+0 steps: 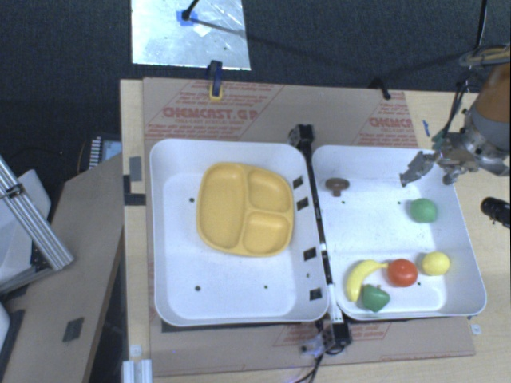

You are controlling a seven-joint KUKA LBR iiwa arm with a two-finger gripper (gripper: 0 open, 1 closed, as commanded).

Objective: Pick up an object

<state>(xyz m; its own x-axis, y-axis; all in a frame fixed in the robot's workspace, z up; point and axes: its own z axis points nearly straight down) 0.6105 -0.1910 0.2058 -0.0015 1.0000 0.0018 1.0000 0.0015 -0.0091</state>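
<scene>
Two white bins side by side on the table [263, 106]; left bin [172, 238] carrying a yellow divided plate [243, 208] at its centre; right bin [375, 214] keeping fruit toward its near edge, probably scattered for picking: banana [361, 274], tomato [402, 272], lemon [435, 263], green ball [423, 210] mid-right; reaching in over the far right corner, tool [431, 170] spread open, gripping nothing.

Robotics lab — worktop [263, 106] covered in printed cardboard sheeting; two white bins [168, 238] clipped side by side; aluminium framing [28, 214] at left; dark carpet [64, 38] — cables trailing.
</scene>
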